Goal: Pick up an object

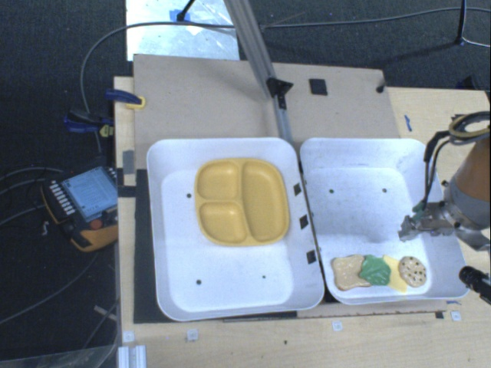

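Across the left of the tabletop (pixel 230 106), the left shallow white bin (pixel 173 282) holds a yellow plastic plate with three compartments (pixel 242 202), lying flat toward the bin's far half, well apart from everything else. Beside it, the right shallow white bin (pixel 345 167) carries a small cluster along its near edge: a tan bread-shaped piece (pixel 347 271), a green leafy-looking piece (pixel 375 270) touching it, a yellow piece (pixel 396 276) partly under the green one, and a round speckled cookie-like piece (pixel 413 271) at the cluster's right end. Farther right, the grey arm with its orange band (pixel 469 176) reaches in over the bin's right side, and the tool (pixel 410 228) sits just above the cluster, nearest the cookie piece; whether its jaws are wide or narrow cannot be told at this size, and nothing is seen in it.

Judging by this, the step in hand is the approach. The next move likely calls for lowering toward the near edge and centring on a single piece, since the touching pieces could be nudged instead of gripped.
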`<state>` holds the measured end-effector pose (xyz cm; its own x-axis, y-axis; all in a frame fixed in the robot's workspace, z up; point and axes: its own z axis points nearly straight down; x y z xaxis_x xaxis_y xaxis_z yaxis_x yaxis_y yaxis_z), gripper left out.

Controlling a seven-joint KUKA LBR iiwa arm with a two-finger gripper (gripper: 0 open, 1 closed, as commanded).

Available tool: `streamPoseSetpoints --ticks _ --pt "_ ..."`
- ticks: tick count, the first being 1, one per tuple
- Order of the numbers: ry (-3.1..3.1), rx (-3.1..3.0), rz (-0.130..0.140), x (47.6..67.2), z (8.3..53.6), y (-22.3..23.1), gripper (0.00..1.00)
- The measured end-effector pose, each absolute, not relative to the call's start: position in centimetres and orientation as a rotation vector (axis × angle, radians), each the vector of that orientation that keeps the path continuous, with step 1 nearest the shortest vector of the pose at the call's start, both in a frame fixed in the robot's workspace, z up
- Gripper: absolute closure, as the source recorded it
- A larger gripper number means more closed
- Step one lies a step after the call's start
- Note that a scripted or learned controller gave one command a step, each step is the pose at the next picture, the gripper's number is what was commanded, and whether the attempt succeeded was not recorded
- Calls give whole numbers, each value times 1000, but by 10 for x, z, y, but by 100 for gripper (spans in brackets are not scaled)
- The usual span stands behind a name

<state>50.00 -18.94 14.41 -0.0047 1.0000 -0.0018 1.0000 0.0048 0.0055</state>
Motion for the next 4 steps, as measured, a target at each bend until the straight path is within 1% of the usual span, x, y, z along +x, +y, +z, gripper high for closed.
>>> streamPoseSetpoints --ticks 1,2,3,4 --pt "2223 2211 5 500 189 -185 100" --pt "2224 2209 6 507 247 -177 100" --pt "2231 2211 3 508 237 -132 100" --pt "2233 2209 4 509 245 -76 100"
